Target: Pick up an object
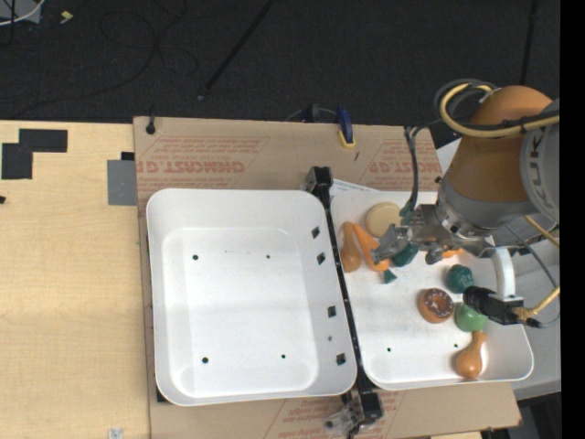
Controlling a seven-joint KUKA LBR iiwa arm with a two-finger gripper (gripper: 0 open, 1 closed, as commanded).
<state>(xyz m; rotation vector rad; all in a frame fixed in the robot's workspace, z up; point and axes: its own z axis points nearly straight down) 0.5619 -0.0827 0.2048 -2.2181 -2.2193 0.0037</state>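
Observation:
My gripper [393, 245] hangs low over the upper left part of the right bin [411, 373]. An orange carrot-shaped piece [355, 245] lies just left of it, and a cream ball [382, 216] sits just behind it. A small teal piece [400, 258] shows right under the gripper, touching or nearly touching it. I cannot tell whether anything is held. To the right lie a brown doughnut [436, 305], a teal ball [459, 275], a green piece [471, 318] and an orange gourd [469, 359].
The left bin [174, 245] stands beside the right one, with a black divider rail [334, 282] between them. Both bins rest on a cardboard sheet [238, 158]. The arm's orange body [498, 154] looms over the right bin's far right corner.

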